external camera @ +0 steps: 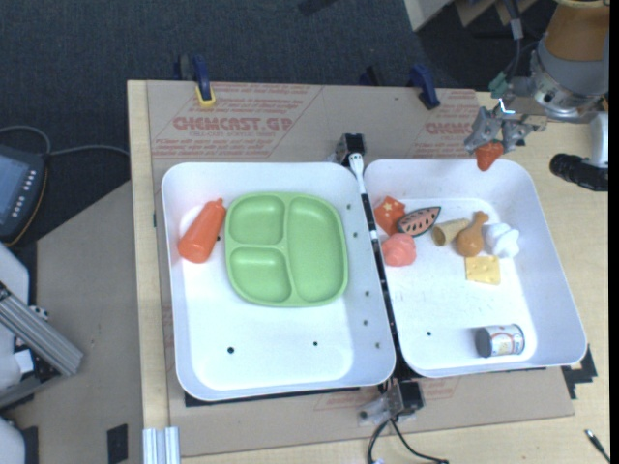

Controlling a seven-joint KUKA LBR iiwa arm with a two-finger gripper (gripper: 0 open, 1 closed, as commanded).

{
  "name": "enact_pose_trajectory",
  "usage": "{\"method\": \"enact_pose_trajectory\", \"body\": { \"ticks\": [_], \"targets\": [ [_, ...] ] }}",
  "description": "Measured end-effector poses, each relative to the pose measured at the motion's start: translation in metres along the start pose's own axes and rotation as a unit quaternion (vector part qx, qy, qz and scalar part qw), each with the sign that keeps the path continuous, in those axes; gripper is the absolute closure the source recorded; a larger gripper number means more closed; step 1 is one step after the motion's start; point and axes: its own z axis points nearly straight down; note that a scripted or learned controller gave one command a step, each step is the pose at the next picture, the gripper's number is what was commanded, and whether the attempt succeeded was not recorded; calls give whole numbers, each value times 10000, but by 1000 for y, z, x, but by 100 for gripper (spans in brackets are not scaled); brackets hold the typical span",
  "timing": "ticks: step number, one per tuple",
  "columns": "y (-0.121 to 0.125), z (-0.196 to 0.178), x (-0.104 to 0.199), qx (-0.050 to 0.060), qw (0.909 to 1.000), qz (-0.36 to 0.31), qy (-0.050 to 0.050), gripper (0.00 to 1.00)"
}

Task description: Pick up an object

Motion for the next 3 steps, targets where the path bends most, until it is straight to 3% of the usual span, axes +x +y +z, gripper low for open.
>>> {"method": "enact_pose_trajectory", "body": {
  "ticks": [3],
  "targets": [
    [-98,3,115,48,10000,-11,18,100]
  ]
}}
